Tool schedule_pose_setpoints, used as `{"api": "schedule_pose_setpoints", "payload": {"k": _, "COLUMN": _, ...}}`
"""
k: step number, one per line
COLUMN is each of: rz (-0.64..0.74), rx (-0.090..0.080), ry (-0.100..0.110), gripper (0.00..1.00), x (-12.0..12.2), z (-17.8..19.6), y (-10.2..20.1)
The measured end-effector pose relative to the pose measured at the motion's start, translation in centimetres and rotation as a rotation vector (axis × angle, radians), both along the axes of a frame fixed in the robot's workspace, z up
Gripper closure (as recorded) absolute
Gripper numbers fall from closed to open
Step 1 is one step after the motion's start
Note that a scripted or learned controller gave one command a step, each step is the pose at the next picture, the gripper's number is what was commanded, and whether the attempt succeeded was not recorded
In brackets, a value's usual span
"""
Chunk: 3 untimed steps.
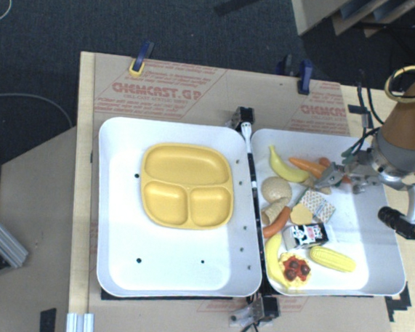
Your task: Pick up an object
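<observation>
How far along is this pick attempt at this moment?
Nothing looks picked yet. The toy foods, such as the orange plastic carrot, yellow plastic banana and yellow corn cob, lie in the right white bin. The yellow three-compartment plate sits in the left white bin. The two-finger gripper is low by the carrot's end. Grasping and lifting remain.

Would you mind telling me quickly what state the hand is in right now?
Hand: over the right bin, low by the carrot; whether it is open or closed cannot be told.
</observation>
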State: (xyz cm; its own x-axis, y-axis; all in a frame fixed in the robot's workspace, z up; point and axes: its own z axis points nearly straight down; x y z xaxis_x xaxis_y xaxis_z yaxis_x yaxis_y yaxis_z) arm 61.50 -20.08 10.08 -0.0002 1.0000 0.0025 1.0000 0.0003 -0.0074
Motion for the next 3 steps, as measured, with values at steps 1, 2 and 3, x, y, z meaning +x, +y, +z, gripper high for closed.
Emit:
{"api": "schedule_pose_setpoints", "payload": {"k": 1, "rz": 0.0, "rx": -0.003, "ry": -0.009, "gripper": 0.0, "x": 0.2, "z": -1.4, "y": 0.0}}
{"api": "schedule_pose_setpoints", "payload": {"k": 2, "rz": 0.0, "rx": -0.003, "ry": -0.009, "gripper": 1.0, "x": 0.1, "z": -0.4, "y": 0.1}}
{"api": "schedule_pose_setpoints", "payload": {"k": 3, "rz": 0.002, "rx": -0.005, "ry": -0.014, "gripper": 1.0, "x": 0.8, "z": 4.6, "y": 0.9}}
